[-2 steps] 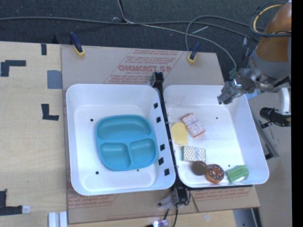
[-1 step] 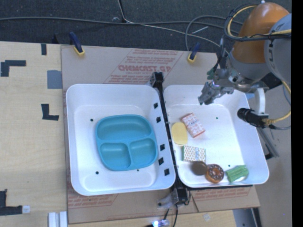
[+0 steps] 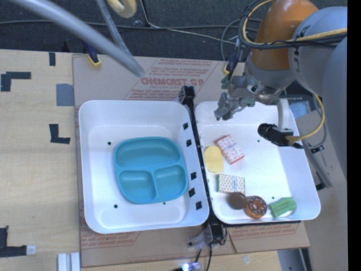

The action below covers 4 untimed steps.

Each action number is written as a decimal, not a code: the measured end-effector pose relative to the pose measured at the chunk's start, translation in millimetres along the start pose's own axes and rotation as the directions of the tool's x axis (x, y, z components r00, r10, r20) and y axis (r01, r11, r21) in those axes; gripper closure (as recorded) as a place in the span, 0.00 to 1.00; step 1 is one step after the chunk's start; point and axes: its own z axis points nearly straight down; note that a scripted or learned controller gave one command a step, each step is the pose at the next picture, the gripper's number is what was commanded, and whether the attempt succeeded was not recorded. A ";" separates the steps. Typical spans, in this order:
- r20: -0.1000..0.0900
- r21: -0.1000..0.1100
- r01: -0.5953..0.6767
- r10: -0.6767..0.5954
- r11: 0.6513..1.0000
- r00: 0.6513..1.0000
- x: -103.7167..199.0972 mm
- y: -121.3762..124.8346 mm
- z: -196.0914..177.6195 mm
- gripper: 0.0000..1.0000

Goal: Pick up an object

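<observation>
Two bins (image 3: 90, 151): blue tray (image 3: 150, 169), assorted snacks (image 3: 231, 149)

The tool (image 3: 223, 113) is hanging over the right bin (image 3: 293, 168) near its twelve o'clock rim. Below it, a red-and-white packet (image 3: 230, 149) and a yellow piece (image 3: 214, 159) are lying near the doughnut (image 3: 255, 206) at six o'clock. A blue divided tray (image 3: 150, 169) is sitting in the left bin (image 3: 93, 151).

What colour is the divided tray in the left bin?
Light blue; the divided tray shows plainly in the camera view.
</observation>
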 end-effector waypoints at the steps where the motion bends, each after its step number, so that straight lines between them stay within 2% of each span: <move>1: 0.000 0.000 0.000 0.000 1.000 1.000 53.8 5.3 -5.3 1.00; 3: 0.001 0.001 -0.002 0.002 1.000 1.000 141.3 15.1 6.1 1.00; 4: 0.002 0.001 -0.005 0.005 1.000 1.000 138.7 15.1 6.1 0.00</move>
